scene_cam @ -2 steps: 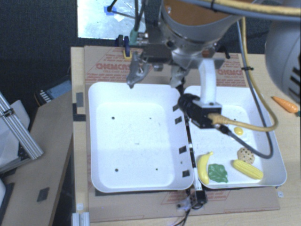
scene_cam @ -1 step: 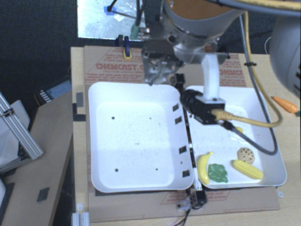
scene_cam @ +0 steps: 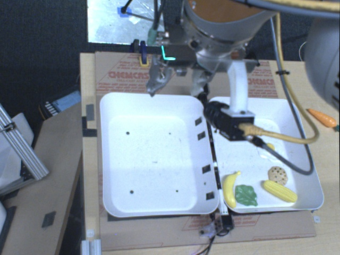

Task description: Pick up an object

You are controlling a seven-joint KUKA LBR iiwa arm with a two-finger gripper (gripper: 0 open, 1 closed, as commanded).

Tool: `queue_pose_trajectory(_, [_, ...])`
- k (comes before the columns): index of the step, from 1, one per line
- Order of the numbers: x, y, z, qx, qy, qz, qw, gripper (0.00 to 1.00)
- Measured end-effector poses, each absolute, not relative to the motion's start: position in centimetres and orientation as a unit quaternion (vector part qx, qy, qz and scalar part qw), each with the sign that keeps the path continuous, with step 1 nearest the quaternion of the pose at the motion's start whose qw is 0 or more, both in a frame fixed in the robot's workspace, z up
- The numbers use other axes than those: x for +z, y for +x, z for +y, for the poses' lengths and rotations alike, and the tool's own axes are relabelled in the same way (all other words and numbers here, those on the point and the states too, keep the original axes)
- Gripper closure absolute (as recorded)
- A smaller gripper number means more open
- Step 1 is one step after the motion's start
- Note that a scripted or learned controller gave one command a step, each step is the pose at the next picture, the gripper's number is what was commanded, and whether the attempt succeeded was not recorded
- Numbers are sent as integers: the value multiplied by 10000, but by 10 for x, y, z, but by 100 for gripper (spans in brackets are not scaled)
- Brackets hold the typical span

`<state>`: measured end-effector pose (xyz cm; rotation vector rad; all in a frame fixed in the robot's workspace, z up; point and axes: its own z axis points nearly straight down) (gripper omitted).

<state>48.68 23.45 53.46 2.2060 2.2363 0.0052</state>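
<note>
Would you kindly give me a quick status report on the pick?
Hand above the bins' far edge, carrying nothing. Banana, corn, cookie, green piece all in right bin. Nothing blocking them.

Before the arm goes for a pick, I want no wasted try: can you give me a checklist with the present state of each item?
1. Objects available in the right bin: banana, green leaf, corn cob, cookie. Ok.
2. Gripper above a target: it hangs over the left bin's far rim. Not ok.
3. Anything between the fingers: nothing. Ok.
4. Banana free of neighbours: the leaf touches it. Not ok.
5. Yellow cable away from the objects. Cannot tell.
</note>
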Motion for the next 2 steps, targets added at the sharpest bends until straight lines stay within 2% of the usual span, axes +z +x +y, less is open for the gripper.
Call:
queue_pose_trajectory(1, [234, 484, 233, -78, 7069, 7072, -28, 0])
queue_pose_trajectory(2, [151, 526, 233, -36, 7076, 7066, -11, 0])
